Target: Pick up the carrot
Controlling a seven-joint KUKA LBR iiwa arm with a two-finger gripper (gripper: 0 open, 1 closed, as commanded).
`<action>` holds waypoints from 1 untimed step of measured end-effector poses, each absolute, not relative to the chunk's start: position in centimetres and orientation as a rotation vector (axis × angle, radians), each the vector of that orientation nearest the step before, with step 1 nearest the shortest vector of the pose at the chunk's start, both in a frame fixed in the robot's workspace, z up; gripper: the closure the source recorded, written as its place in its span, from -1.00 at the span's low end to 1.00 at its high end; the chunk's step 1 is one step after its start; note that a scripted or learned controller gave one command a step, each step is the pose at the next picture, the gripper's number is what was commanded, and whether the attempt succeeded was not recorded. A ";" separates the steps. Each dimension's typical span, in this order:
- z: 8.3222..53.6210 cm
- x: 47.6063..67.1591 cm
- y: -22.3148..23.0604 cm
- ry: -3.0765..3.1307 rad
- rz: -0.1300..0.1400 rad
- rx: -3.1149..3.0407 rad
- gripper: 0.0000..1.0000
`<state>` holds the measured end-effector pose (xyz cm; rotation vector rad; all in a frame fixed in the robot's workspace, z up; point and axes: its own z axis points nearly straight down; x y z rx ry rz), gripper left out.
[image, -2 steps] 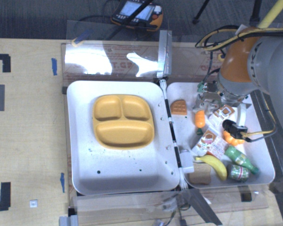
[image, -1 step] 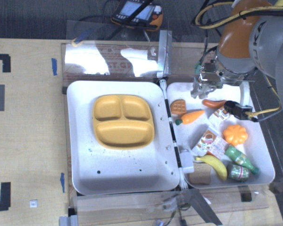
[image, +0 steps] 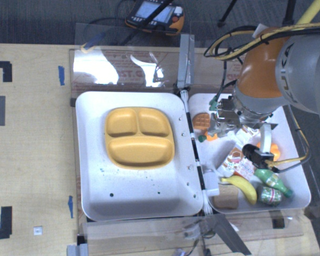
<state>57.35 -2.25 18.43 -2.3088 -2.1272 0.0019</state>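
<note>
The carrot (image: 208, 137) is small and orange with a green top. It lies at the left side of the right bin (image: 301, 193), close to the divider between the bins. My gripper (image: 220, 125) hangs directly over the carrot's right end, touching or nearly touching it. The grey arm with its orange band (image: 261, 71) reaches in from the upper right and hides the back of the right bin.
A round waffle-like piece (image: 201, 121) lies just behind the carrot. A snack packet (image: 238, 162), banana (image: 244, 188), green bottle (image: 272, 181), brown block (image: 227, 197) and an orange item (image: 275, 151) crowd the right bin. The left bin (image: 90, 185) holds a yellow divided plate (image: 140, 137).
</note>
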 end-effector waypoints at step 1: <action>18.4 57.4 -2.3 -2.127 0.002 -2.310 -1.00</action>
